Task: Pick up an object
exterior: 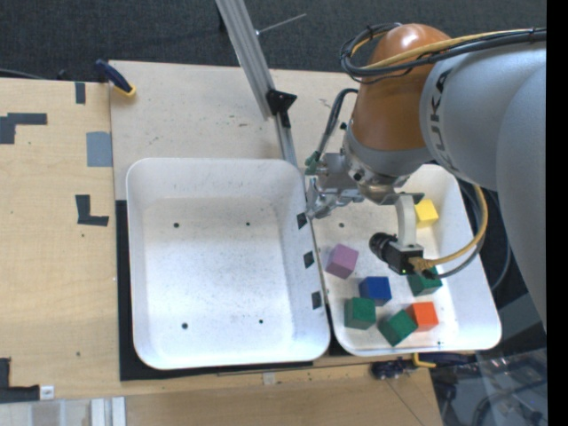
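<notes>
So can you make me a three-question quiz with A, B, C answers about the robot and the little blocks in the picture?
1. Which bin holds the blocks?
A. the left bin
B. the right bin
C. both bins

2. What colour is the block nearest the wall between the bins?
A. purple
B. black
C. white

3. What is between the arm's jaws?
A. the yellow block
B. the blue block
C. cannot tell

Answers:
1 B: every block lies in the right bin.
2 A: the purple block sits closest to the wall, left of the blue block.
3 C: the gripper hangs by the right bin's upper left corner, and its tips are too small and dark to read; the yellow block lies apart from it on the bin floor.
</notes>
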`<control>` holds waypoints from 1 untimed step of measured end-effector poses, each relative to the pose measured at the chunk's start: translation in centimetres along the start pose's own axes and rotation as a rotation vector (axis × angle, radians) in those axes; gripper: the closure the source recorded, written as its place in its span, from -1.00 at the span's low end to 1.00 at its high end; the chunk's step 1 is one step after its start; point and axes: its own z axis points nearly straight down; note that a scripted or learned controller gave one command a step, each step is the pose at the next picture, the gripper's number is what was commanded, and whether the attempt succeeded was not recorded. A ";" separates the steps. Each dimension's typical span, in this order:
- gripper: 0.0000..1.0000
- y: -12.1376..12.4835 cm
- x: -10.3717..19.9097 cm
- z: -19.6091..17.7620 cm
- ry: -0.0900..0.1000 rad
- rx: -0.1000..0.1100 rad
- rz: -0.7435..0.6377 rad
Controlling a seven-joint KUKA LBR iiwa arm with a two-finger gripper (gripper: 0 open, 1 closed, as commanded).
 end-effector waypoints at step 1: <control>1.00 -2.3 5.3 0.2 0.000 0.000 -0.001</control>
